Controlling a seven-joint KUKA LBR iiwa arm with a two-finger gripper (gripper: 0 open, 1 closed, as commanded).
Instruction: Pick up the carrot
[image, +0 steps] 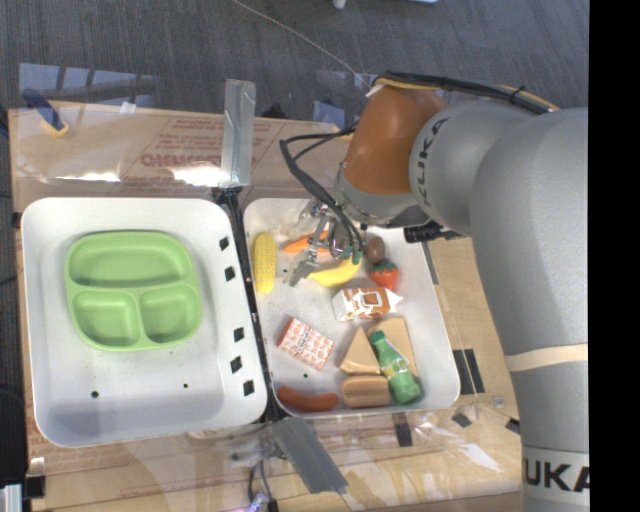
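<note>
The grey arm (530, 280) is seen nearest the camera, filling the right side of the view, its orange band (390, 140) sitting above the wrist.

At the left, a white bin (40, 300) is set on the desk (100, 150), and a green divided tray (135, 288) is laid in it — three compartments, one long and two small. Just beside it to the right, the second white bin (440, 340) is placed, the two separated by a dark strip.

In that right bin, a corn cob (264, 262) is laid upright along the left wall. Next to it, the carrot (297, 243) is found in the upper part of the bin, partly covered by the gripper (318, 252). The gripper is lowered over the carrot and a yellow banana (336, 275); whether the fingers are wide or narrow cannot be told, since metal parts and objects overlap there. Further right, a brown round item (374, 247) and a red strawberry-like item (386, 275) are seen near each other.

Lower down, a red-and-white patterned packet (305, 343) is laid flat, a small carton (362, 302) is placed above a tan wedge (378, 345), and a green bottle (396, 368) is laid across that wedge. Along the bottom wall, a sausage (308, 400) and a bread roll (364, 391) are lined up.
</note>
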